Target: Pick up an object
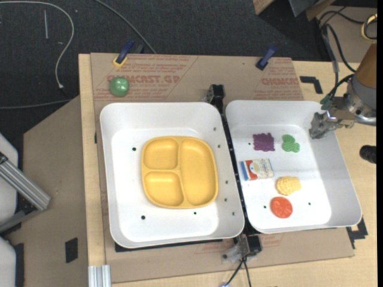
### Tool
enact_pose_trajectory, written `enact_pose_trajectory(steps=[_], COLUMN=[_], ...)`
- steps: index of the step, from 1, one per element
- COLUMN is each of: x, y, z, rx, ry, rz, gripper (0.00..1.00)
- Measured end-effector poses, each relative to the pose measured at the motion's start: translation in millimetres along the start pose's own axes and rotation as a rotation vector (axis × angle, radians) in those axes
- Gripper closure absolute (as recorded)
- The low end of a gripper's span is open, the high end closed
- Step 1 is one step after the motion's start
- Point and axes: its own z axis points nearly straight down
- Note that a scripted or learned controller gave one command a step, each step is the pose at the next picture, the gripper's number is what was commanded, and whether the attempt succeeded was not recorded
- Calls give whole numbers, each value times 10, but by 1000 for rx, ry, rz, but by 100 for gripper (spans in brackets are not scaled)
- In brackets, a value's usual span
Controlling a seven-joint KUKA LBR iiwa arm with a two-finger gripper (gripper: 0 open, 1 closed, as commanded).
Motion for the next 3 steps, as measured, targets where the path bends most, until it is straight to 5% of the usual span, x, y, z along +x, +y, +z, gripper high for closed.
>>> enact_pose_trajectory(steps=[1,3], x=[4,1087], y=[17,131], z=[-434,-189], rx=[0,8], ry=[0,4], rz=[1,-4], gripper=[100,100])
